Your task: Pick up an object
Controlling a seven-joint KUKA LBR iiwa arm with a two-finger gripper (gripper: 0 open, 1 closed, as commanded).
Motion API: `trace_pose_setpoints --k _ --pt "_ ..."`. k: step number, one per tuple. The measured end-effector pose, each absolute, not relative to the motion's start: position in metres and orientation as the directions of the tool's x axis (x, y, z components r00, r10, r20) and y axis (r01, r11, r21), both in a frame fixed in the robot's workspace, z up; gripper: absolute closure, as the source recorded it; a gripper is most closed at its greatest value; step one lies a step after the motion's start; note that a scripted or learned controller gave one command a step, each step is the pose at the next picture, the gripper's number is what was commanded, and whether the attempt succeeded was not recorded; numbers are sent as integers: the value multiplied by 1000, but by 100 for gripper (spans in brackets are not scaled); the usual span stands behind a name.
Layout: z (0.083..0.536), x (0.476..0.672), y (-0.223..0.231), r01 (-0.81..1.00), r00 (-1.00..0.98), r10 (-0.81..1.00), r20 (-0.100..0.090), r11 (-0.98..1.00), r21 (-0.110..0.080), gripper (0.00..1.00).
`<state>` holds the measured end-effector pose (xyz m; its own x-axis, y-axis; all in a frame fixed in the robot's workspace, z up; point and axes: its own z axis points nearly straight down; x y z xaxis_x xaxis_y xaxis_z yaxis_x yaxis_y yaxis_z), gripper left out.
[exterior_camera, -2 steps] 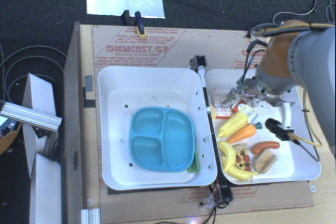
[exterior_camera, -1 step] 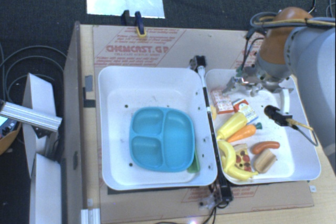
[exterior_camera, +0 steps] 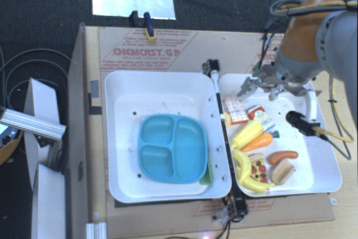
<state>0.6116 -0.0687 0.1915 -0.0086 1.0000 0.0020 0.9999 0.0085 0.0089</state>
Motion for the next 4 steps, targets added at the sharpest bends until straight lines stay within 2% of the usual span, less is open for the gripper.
trace_pose_setpoints --k 1,2,3,4 --pt "82 580 -124 1000 2 1000 -5 -2 8 0" --pt "174 653 -149 1000 -5 1000 -5 5 17 0" --pt "85 612 -123 1000 1 1000 0 -1 11 0" --pt "89 513 -104 1000 2 1000 -2 -2 11 0"
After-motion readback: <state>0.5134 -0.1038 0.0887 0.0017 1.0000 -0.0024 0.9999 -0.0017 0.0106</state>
